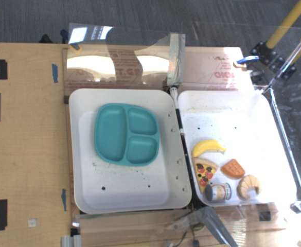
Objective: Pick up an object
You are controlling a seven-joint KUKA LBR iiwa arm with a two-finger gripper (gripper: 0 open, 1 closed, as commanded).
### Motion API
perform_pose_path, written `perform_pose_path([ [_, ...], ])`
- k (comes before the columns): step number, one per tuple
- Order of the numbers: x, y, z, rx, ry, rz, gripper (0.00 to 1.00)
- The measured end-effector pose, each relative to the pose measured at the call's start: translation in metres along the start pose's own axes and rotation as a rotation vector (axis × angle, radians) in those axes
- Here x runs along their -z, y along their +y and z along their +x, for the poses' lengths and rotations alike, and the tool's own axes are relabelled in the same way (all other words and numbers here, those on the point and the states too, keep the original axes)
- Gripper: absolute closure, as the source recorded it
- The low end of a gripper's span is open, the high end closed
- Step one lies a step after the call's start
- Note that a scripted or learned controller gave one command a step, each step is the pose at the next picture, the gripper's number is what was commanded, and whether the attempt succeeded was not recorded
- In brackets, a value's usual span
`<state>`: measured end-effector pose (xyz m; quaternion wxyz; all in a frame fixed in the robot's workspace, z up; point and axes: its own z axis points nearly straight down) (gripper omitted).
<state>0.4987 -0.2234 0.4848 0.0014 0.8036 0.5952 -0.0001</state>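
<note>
The right bin [243, 115] holds several small toy foods near its front left corner. A yellow banana [208, 147] lies furthest back. Just in front of it lies a pizza slice [205, 172], with an orange bread-like piece [233, 168] to its right. A small metal can [218, 192] lies on its side by the front rim. Beside the can, to its right, rests a tan croissant [248, 187]. In the left bin [81, 158] a teal three-compartment plate [126, 134] lies flat, with nothing on it.
Clear plastic panels [140, 66] stand behind both bins. A yellow pole with a black clamp [271, 55] sits at the far right corner. Brown cardboard bench [24, 138] with black and blue tape marks stretches to the left. A metal strut [212, 228] crosses below the right bin.
</note>
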Motion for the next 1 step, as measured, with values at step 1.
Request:
perform_pose_path([
  [1,-0.2001,-0.0304,0.0297,-0.027,0.001,0.014,1.00],
])
